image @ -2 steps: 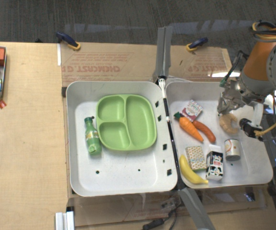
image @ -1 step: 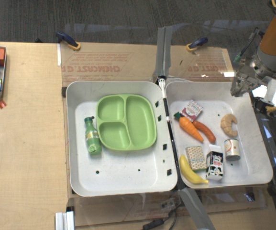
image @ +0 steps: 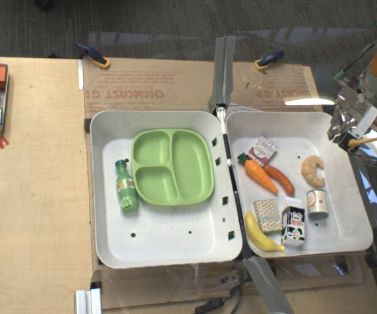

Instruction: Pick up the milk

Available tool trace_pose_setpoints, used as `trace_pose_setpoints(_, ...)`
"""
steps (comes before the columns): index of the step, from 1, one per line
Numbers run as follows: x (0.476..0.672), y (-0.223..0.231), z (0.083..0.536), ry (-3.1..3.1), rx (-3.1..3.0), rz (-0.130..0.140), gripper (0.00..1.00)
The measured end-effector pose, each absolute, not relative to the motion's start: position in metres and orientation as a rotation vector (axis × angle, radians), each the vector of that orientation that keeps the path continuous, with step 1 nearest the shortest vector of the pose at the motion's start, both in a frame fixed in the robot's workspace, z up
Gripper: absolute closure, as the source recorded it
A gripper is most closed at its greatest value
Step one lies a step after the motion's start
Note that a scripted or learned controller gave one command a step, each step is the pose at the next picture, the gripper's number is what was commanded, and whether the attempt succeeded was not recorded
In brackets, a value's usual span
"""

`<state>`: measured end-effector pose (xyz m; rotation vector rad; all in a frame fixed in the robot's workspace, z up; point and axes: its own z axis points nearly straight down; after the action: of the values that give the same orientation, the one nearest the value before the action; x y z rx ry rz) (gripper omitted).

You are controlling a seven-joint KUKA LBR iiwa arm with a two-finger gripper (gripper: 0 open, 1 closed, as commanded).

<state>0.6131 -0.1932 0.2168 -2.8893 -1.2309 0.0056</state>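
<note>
I'm seeing dark grey carpet floor (image: 142, 5) lying behind my light wooden bench (image: 31, 188), brown cardboard sheet (image: 149, 87) covering its middle.

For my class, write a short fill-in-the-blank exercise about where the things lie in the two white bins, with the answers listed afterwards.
1. The green divided plate lies in the ___ bin of the camera view.
2. The milk carton stands just right of the ___ at the right bin's near edge.
3. The green bottle lies on the plate's ___ side.
4. The carrot lies beside a ___.

Missing words: left; banana; left; sausage
</note>
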Motion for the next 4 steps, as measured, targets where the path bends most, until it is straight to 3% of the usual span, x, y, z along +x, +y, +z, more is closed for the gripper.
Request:
trace_pose_setpoints(1,0.602,-0.184,0.332,-0.387,-3.118,0.007,1.0)
trace_pose_setpoints(2,0.605,-0.223,0.296,-0.316,-3.124,0.011,1.0)
trace_pose_setpoints(4,0.606,-0.221,0.311,-0.335,-3.122,0.025,1.0)
